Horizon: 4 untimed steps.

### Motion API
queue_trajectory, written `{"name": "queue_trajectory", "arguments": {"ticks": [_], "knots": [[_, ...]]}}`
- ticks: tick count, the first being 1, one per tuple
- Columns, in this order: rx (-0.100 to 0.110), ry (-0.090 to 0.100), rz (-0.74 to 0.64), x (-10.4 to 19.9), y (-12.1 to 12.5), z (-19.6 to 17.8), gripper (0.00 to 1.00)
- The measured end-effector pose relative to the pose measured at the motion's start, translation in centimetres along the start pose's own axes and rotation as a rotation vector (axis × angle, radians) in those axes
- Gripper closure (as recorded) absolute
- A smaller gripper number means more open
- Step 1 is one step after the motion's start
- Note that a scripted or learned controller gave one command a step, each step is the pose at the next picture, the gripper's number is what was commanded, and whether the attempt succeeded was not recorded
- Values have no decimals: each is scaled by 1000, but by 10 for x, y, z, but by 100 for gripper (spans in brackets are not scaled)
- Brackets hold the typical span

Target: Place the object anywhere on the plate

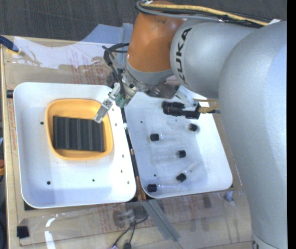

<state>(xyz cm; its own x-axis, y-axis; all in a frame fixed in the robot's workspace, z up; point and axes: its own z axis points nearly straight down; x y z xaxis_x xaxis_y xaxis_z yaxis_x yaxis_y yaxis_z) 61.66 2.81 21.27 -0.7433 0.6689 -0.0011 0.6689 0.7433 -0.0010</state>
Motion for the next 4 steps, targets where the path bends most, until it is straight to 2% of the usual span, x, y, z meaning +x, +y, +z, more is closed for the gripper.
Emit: {"name": "queue_trajectory", "arguments": {"ticks": [4], "knots": [[0, 0, 0, 0, 0, 0, 0]]}}
